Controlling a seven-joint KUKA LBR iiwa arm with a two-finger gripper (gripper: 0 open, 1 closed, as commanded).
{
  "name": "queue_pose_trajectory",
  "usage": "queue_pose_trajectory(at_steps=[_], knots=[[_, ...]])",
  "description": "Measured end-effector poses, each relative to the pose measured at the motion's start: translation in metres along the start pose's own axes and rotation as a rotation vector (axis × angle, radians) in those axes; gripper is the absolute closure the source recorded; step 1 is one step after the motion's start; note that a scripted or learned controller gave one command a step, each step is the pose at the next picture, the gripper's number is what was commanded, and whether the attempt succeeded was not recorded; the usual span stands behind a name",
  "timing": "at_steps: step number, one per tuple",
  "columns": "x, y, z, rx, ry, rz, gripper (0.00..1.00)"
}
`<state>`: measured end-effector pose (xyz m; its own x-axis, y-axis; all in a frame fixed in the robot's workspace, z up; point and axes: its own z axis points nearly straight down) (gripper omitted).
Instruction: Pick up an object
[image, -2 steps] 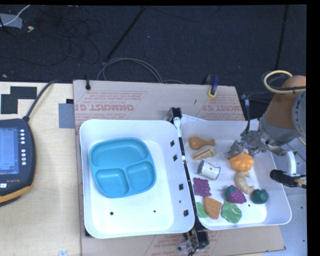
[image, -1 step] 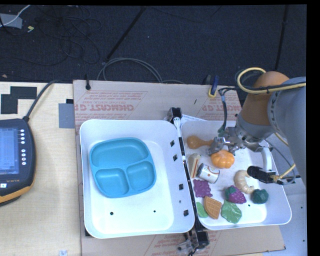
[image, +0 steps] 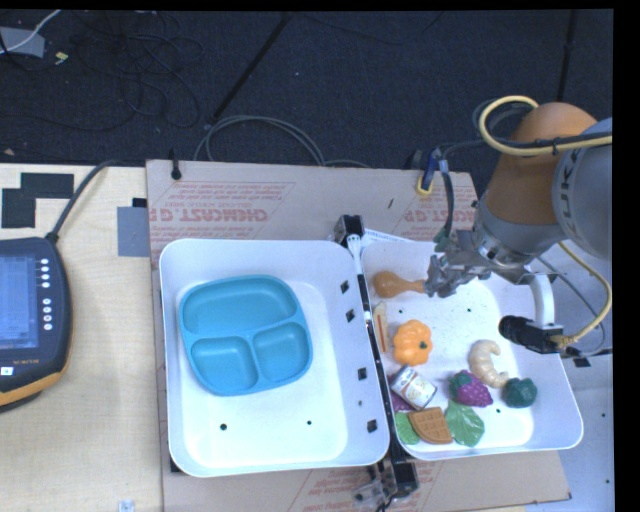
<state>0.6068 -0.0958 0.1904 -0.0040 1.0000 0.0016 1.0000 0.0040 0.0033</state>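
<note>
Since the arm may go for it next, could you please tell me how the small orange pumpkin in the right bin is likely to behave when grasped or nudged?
The small orange ribbed toy pumpkin looks rounded, so it may roll if nudged. Its glossy surface suggests hard plastic, probably stiff, light and somewhat slippery. It lies apart from the grey end effector.

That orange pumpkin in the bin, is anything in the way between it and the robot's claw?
Nothing visible blocks it. The gripper hangs over the right bin's upper part, beside a brown spoon-like toy. The pumpkin sits below it in the view, with bare white floor between them and nothing lying on top.
</note>
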Motion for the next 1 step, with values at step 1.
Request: queue_pose_trajectory(at_steps=[1], knots=[[-0.0019, -0.0004, 0.0058, 0.006, -0.001, 0.003, 0.0]])
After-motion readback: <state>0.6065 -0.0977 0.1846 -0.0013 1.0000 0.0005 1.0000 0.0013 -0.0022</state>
